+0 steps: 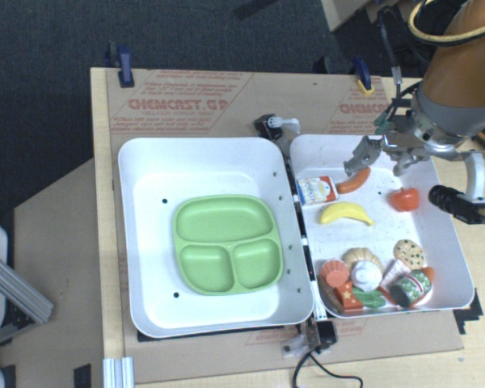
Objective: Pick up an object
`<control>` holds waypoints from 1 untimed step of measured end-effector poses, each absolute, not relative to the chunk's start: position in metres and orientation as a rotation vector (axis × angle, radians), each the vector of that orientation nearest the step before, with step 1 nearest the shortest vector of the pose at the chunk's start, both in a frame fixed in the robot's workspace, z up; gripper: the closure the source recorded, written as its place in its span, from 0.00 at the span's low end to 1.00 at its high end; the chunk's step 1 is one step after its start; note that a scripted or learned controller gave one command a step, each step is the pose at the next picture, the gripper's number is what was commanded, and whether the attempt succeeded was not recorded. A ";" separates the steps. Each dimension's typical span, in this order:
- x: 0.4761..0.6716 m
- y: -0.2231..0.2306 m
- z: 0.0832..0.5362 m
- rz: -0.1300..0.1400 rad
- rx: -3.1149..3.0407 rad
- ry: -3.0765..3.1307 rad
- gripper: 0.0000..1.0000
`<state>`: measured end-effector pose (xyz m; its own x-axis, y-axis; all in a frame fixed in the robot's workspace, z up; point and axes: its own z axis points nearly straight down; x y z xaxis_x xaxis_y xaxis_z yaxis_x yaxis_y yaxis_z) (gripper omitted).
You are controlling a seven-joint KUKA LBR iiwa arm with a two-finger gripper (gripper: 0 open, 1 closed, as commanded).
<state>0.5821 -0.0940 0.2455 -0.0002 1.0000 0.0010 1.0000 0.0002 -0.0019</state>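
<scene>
The orange-red sausage-shaped piece [354,182] is the likeliest target, as I read it: it lies on the floor of the right bin [457,257], right under the near finger of my gripper [383,158]. The jaws stand released, spread wide, one finger tip over the sausage and the other off to the far side, with bare white floor between them. Nothing sits between the fingers, so I judge the pick as not yet made; closing on something and lifting it clear are both still to do.

Just beyond the sausage, on the side away from the arm, lies a small carton [315,189] with a red end, close enough that a closing finger could nudge it. Below the jaws, toward the camera, a banana [346,213] lies flat and apart. A red tomato-like piece [404,199] sits on the arm side of the jaws.

Further toward the camera, well apart from the jaws, a heap of small food pieces [376,280] crowds the bin's near corner, including a cookie [409,253]. The left bin [145,241] holds a green divided plate [225,242], well clear of the work.
</scene>
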 end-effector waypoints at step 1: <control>0.641 -0.150 0.168 0.004 -2.227 -2.219 0.00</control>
<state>0.6406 -0.1502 0.1677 0.0035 1.0000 -0.0032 1.0000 -0.0035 -0.0007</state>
